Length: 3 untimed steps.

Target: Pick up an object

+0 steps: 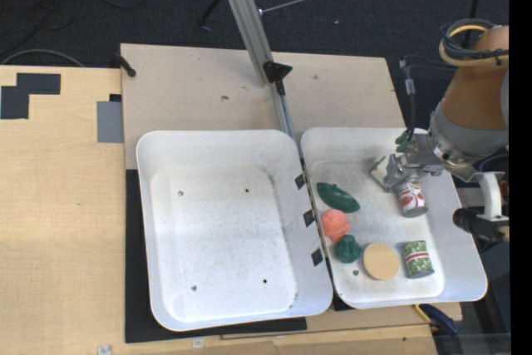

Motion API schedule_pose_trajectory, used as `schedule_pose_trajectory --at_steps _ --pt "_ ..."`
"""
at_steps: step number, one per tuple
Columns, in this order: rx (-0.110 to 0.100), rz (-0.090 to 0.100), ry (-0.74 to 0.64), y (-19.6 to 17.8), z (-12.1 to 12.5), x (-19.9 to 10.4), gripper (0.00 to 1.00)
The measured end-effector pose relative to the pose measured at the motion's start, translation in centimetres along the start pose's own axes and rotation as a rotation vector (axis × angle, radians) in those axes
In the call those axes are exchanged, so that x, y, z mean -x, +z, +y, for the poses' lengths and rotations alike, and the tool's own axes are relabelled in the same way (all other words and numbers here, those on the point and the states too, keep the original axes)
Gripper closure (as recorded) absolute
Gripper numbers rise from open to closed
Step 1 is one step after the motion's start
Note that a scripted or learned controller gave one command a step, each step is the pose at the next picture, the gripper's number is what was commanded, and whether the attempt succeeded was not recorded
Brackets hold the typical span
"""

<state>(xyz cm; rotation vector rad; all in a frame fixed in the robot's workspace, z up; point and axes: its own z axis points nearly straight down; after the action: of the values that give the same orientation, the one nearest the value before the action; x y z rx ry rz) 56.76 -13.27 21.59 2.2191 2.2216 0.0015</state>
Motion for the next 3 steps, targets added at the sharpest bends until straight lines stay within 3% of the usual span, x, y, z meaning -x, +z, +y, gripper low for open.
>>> schedule_pose_trajectory --at_steps 3 --pt "-0.006 0.003 -0.003 -0.9 1.5 -16.3 1.00"
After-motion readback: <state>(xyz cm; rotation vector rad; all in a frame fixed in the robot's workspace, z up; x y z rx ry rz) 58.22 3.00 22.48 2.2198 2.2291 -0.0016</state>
